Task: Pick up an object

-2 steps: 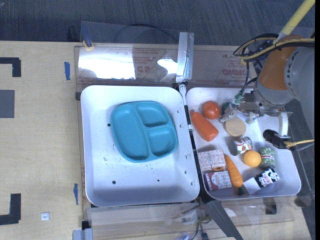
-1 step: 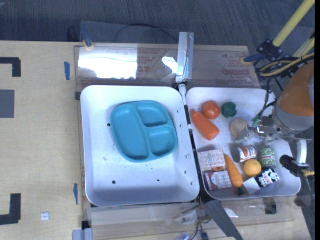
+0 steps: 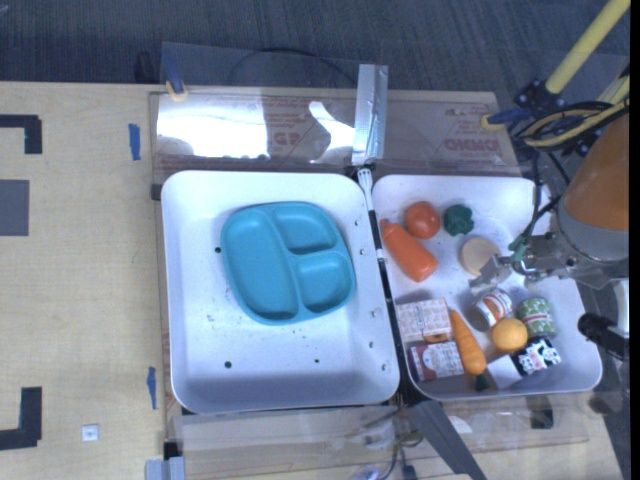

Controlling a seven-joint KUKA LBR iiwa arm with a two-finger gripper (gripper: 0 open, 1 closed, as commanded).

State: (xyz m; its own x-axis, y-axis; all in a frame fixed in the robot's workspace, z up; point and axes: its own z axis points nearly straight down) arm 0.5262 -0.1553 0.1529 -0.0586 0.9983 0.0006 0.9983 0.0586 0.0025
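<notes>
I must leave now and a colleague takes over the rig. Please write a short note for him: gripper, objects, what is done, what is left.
Gripper: low over the right bin, beside the beige round piece; whether it is open or shut cannot be told, and nothing shows in its grasp.
Right bin: tomato, green piece, orange carrot, orange ball, small packages.
Left bin: blue divided tray.
Done: approach.
Left: grasp and lift one object.

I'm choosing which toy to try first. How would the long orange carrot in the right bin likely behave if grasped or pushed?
The carrot looks like smooth moulded plastic, so probably stiff, light and somewhat slippery. Its tapered, rounded shape suggests it may roll or pivot if nudged sideways. It lies wedged between the snack box and the orange ball, which may hinder the gripper.
</notes>
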